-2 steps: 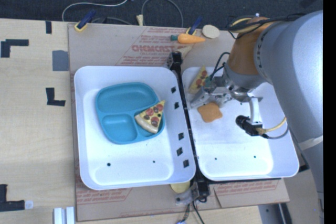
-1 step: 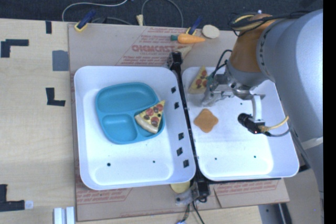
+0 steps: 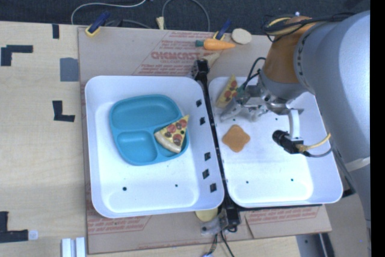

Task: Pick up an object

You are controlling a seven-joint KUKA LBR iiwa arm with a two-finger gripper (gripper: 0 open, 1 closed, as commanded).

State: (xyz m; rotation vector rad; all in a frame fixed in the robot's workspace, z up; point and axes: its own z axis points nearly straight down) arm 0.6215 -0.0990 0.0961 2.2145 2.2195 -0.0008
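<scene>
The right bin (image 3: pixel 301 189) holds a pizza slice (image 3: pixel 228 90) against its back left corner and a brown toast-like piece (image 3: pixel 236 139) a little nearer the front. My gripper (image 3: pixel 231 109) hangs low over the bin's left side, just in front of that pizza slice and just behind the brown piece. The grey arm with its orange band (image 3: pixel 283 63) reaches in from the right. In the left bin (image 3: pixel 144 195) lies a blue divided plate (image 3: pixel 135 129) with a second pizza slice (image 3: pixel 173 134) on its right edge.
Behind the bins, on the cardboard, lie an orange carrot toy (image 3: pixel 218 44) and a beige round piece (image 3: pixel 242 37). A black divider with clips (image 3: pixel 207 129) runs between the bins. Cables trail at the back, and a yellowish object (image 3: pixel 206 214) sits at the front edge.
</scene>
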